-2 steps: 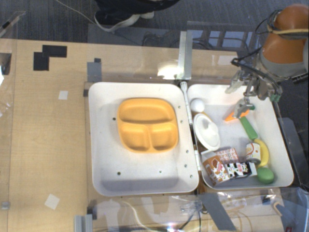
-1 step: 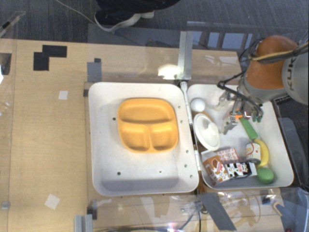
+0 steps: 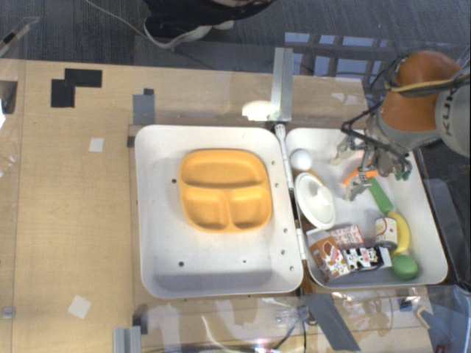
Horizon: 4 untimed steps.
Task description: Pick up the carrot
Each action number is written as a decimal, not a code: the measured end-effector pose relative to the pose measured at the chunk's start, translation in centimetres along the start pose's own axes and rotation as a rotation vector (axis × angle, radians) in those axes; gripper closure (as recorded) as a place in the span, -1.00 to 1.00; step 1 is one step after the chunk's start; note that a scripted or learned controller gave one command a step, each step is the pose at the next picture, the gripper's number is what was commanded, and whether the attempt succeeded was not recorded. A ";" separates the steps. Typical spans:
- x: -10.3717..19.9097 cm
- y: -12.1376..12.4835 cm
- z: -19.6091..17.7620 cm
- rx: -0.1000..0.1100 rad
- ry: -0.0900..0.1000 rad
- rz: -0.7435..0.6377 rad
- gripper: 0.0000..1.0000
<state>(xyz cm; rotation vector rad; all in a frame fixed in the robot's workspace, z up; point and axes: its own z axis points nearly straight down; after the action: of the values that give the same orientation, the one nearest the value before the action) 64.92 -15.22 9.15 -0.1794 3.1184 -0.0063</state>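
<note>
The carrot [image 3: 370, 185], partly hidden, lies directly under the gripper [image 3: 360, 181]; whether it's clenched, I cannot tell.

My grey arm with its orange band [image 3: 419, 87] reaches in over the far right corner of the right-hand shallow white bin [image 3: 434, 226]. Wrist bent downward. My two-finger metal gripper [image 3: 360, 182] hangs low inside that bin, fingers pointing toward its floor.

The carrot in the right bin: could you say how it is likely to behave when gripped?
The carrot looks like a rigid toy, so it probably won't flex. Its slim, rounded, glossy-looking body may slip or roll between the gripper tips. It seems small, so likely light.
</note>
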 end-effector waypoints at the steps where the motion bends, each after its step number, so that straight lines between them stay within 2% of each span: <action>1: -1.0 0.3 0.0 0.000 0.000 -0.004 -1.00; 2: -1.5 0.4 -1.6 0.004 -0.013 -0.008 1.00; 3: 4.4 1.9 -12.2 0.001 -0.003 0.101 1.00; 4: 12.1 0.4 -5.6 -0.001 0.015 0.433 1.00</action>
<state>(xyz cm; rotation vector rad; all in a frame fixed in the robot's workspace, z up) 52.77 -16.14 14.53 0.4970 3.0985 0.0003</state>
